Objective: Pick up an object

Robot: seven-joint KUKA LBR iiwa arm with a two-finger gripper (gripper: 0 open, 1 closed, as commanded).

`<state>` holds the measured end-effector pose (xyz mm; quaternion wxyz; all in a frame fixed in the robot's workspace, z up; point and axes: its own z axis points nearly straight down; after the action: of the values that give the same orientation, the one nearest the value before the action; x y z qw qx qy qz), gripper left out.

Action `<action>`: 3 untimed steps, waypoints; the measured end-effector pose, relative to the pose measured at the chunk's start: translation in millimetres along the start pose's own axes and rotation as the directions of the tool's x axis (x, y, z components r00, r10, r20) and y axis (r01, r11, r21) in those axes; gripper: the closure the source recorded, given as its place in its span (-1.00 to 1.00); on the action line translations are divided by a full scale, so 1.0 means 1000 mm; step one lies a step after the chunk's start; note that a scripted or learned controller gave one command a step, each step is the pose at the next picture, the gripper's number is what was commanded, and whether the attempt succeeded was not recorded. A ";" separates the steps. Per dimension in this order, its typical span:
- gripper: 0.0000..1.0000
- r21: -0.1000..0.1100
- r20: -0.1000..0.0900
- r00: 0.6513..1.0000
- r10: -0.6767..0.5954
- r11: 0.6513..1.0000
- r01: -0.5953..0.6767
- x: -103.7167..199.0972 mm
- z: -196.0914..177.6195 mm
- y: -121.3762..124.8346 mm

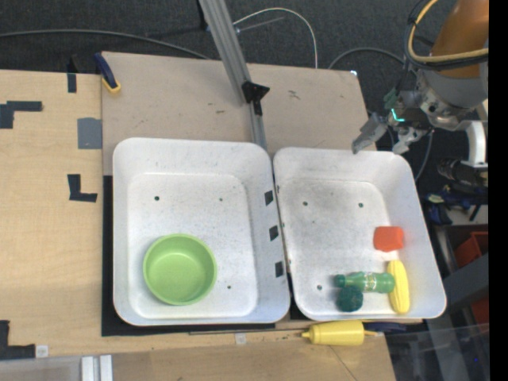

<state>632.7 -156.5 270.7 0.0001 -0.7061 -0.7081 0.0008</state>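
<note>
Likely a robotics lab: two white bins (193, 155) on a taped surface (48, 213), loose cables (278, 14), a metal pole (226, 34).

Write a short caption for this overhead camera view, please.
Robot gripper hovers open above the right bin, far from its toys; a green bowl sits in the left bin.

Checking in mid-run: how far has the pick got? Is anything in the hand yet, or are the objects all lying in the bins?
Nothing looks picked yet. The hand hangs above the far rim of the right bin with nothing between its fingers. The orange block, yellow banana and green bottle lie in that bin's near right corner; the green bowl sits in the left bin. Reach, grasp and lift all remain.
</note>
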 end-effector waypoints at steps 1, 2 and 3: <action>-1.00 0.007 -0.001 1.000 0.001 1.000 -0.001 0.004 0.065 -0.003; -1.00 0.007 -0.001 1.000 0.001 1.000 -0.001 0.007 0.129 -0.002; -1.00 0.005 0.000 1.000 0.001 1.000 -0.001 0.008 0.184 -0.004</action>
<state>628.5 -148.6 87.0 0.0020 -0.7063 -0.7079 0.0025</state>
